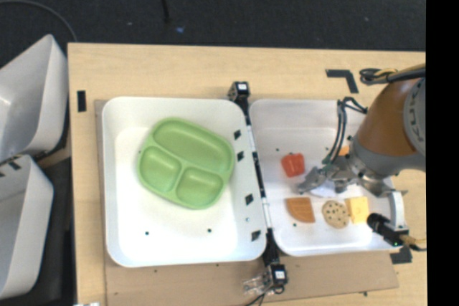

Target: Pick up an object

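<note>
Best to settle the claw (pixel 315 181), fingers too blurred to tell wide from narrow, squarely over 1 item in the right bin (pixel 301 127) — red piece (pixel 292 165) just left, wedge (pixel 300 209) and cookie (pixel 333 213) nearer — before closing, clear of neighbours.

Even, fairly bright overhead light washes the 2 white bins (pixel 179 254) almost to glare, while the floor beyond the bench (pixel 215 68) stays very dark. Shadows are soft and faint, and the whole frame is slightly blurred and grainy.
</note>
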Action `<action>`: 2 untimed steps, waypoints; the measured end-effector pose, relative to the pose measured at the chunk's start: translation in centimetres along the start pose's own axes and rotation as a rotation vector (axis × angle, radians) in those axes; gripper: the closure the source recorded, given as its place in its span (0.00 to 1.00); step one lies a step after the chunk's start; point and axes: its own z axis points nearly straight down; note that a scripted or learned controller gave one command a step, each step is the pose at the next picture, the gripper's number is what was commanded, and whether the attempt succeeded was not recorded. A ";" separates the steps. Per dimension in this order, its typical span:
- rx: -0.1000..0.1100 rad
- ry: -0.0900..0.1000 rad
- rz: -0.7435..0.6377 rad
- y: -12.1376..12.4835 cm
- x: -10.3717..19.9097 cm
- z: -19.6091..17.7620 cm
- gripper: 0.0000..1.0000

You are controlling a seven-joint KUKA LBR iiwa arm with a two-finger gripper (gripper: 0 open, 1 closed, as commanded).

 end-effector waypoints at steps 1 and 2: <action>-0.007 -0.004 0.006 0.2 -0.2 -1.2 1.00; -0.008 -0.004 -0.005 0.2 -0.4 -7.7 1.00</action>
